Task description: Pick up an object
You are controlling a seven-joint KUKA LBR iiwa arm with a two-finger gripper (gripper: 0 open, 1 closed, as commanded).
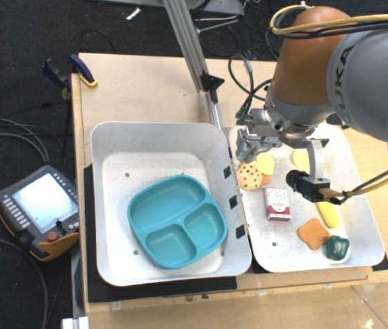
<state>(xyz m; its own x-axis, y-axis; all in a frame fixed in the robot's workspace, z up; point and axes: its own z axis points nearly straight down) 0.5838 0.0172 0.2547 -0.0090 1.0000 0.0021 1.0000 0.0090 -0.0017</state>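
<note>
My gripper (247, 146) hangs over the far left part of the right bin (362, 252), just above a round speckled cookie (250, 177). A pale yellow piece (266, 163) and a small orange bit (267, 179) lie against the cookie. Nearer the front sit a red and white box (277, 204), a brown toast-like slab (312, 233), a green pepper (336, 247) and a yellow banana (328, 215). Another yellow piece (299, 160) is partly hidden under the arm. I see nothing held in the gripper.
The left bin (112, 156) holds a blue divided plate (177, 221). A metal pole (188, 36) slants down to the gap between the bins. A black cable clip (302, 182) hangs from the arm. A teach pendant (40, 211) lies left of the bench.
</note>
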